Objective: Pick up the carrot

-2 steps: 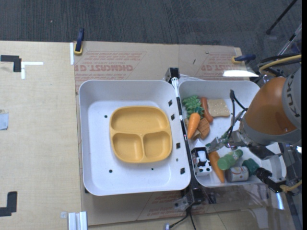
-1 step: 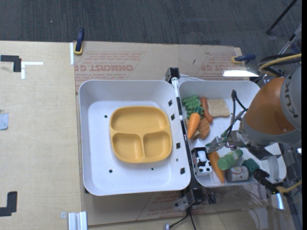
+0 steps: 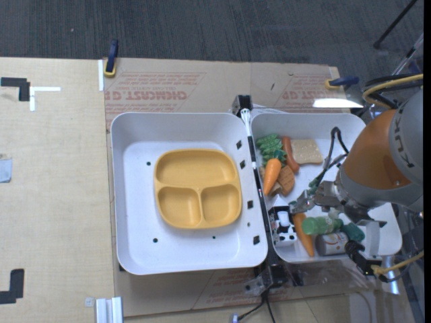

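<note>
An orange carrot (image 3: 271,175) with a green leafy top (image 3: 269,145) lies in the right bin (image 3: 350,121), close to its left wall. A second orange carrot-like piece (image 3: 303,237) with a green end (image 3: 315,225) lies near the bin's front. My gripper (image 3: 311,201) hangs over the middle of the right bin, between the two, to the right of and slightly nearer than the first carrot. Nothing visibly sits in it. The grey arm with its orange band (image 3: 380,157) covers the bin's right half.
The right bin also holds a bread slice (image 3: 307,151), a red sausage (image 3: 290,154), a brown piece (image 3: 287,180), a grey can (image 3: 330,245) and a black-and-white item (image 3: 283,223). The left bin (image 3: 128,200) bears a yellow divided plate (image 3: 198,188).
</note>
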`<state>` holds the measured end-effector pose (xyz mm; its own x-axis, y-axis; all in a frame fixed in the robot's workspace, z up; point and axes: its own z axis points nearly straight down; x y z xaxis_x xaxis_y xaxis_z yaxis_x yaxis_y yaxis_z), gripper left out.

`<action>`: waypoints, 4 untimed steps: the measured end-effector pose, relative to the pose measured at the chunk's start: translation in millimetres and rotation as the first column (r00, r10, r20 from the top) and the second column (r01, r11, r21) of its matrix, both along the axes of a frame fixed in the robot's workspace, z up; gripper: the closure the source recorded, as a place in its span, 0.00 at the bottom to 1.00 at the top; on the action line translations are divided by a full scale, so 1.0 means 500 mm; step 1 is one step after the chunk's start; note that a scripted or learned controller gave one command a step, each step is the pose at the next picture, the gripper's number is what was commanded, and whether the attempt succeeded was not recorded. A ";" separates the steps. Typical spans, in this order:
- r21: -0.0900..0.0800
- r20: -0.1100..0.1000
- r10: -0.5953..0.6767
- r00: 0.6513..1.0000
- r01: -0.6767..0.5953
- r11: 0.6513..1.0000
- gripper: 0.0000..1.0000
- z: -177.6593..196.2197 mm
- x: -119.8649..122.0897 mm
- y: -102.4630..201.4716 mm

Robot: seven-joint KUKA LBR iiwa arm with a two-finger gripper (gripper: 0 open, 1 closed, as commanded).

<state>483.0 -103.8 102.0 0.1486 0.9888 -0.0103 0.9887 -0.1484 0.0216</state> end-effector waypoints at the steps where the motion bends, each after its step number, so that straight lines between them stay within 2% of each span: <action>1: 0.011 0.000 -0.241 0.971 0.241 0.971 0.00 -0.003 0.000 0.007; 2: 0.012 -0.021 -0.141 0.990 0.142 0.990 0.00 0.178 -0.008 0.147; 3: 0.010 -0.025 -0.114 0.993 0.114 0.993 0.00 0.176 0.125 0.171; 4: 0.009 -0.025 -0.114 0.993 0.114 0.993 0.00 0.176 0.125 0.171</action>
